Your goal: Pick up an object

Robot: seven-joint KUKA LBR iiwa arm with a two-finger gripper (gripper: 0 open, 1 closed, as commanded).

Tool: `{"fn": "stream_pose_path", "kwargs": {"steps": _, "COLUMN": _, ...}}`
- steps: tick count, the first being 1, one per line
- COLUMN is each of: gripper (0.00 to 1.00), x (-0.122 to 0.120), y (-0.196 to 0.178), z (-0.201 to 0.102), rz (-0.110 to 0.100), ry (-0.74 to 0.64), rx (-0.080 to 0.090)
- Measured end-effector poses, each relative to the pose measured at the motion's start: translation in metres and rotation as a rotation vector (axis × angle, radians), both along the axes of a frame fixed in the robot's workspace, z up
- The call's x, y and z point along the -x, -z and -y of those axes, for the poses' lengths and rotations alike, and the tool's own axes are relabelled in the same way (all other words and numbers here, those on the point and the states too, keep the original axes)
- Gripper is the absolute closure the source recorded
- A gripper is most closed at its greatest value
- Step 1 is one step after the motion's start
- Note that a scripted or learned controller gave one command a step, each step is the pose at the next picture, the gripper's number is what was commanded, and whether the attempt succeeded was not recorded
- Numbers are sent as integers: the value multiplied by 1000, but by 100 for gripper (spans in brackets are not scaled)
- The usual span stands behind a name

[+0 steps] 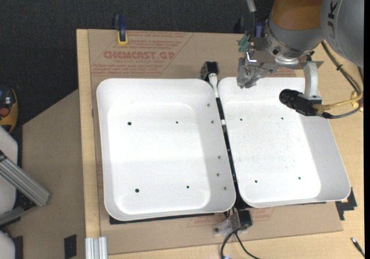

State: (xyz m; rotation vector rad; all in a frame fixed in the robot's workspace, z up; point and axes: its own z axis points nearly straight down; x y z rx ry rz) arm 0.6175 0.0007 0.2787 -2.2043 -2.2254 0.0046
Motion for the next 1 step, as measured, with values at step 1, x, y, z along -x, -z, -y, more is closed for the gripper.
{"fn": "stream_pose_path", "kwargs": {"steps": 1, "gripper": 100, "x": -10, "y": -32, "z": 66, "rz": 14, "ry": 15, "rx": 8}}
